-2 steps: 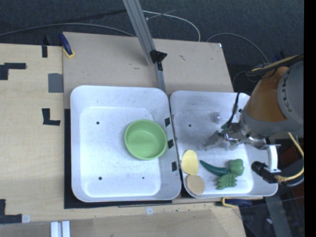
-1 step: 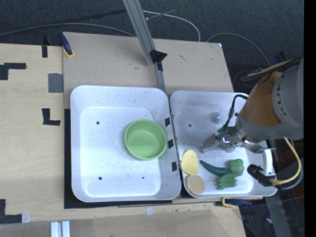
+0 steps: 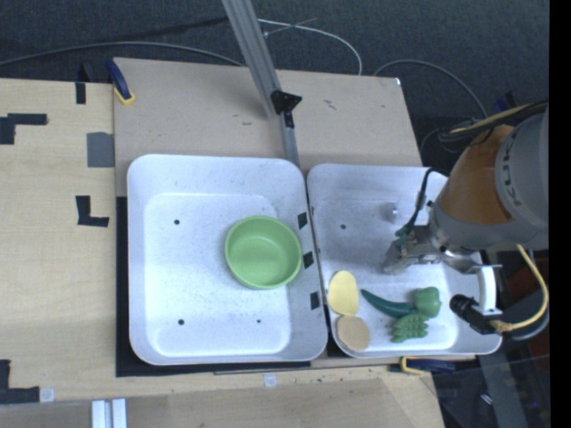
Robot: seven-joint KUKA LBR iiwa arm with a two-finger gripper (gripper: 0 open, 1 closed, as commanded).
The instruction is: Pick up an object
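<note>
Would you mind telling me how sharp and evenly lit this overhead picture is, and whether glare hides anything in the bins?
In the camera view the light is soft and even; the green bowl casts a faint shadow in the left bin. No glare. The picture is slightly soft, so the gripper over the right bin lacks fine detail.

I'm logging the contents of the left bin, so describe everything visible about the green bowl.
The green bowl is a round, light green, matte dish that looks like plastic, with a smooth rim and a slightly darker hollow. It sits upright, mouth up, with nothing inside it. It rests on the floor of the left white bin, toward that bin's right side, near the wall shared with the other bin. Nothing else touches it; the gripper is over the right bin.
</note>
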